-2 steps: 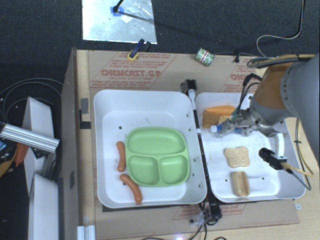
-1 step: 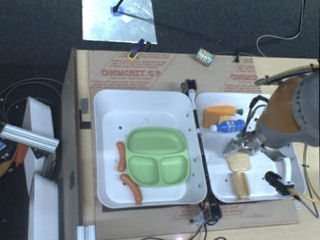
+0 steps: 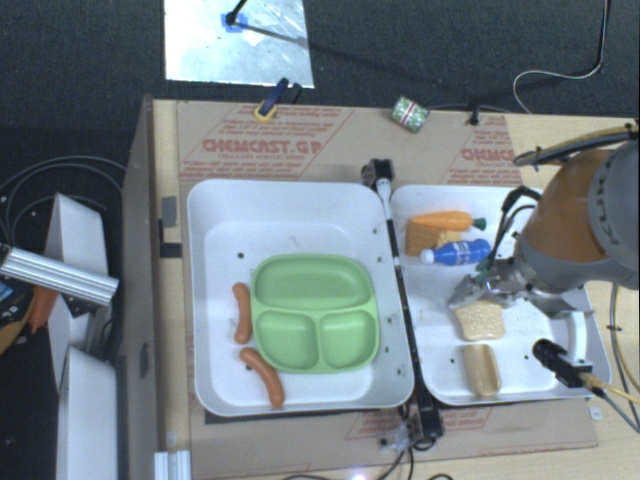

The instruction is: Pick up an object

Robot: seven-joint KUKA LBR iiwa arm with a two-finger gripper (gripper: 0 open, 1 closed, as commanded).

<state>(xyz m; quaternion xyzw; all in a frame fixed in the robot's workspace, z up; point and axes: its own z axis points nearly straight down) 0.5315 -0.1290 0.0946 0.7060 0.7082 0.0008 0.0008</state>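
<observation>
the gripper [image 3: 478,290] hangs just above the cracker [image 3: 480,320] in the right bin [image 3: 432,380]; its grip state i cannot tell.

Square cracker [image 3: 479,320], pale tan, speckled, flat on floor of right bin [image 3: 430,368], directly below fingers [image 3: 481,286], touching or nearly so. Bread roll [image 3: 482,369], tan, oblong, lying lengthwise further below fingers. Blue bottle [image 3: 457,253] on side, white cap left, just above fingers; orange carrot [image 3: 441,221] beyond it.
</observation>
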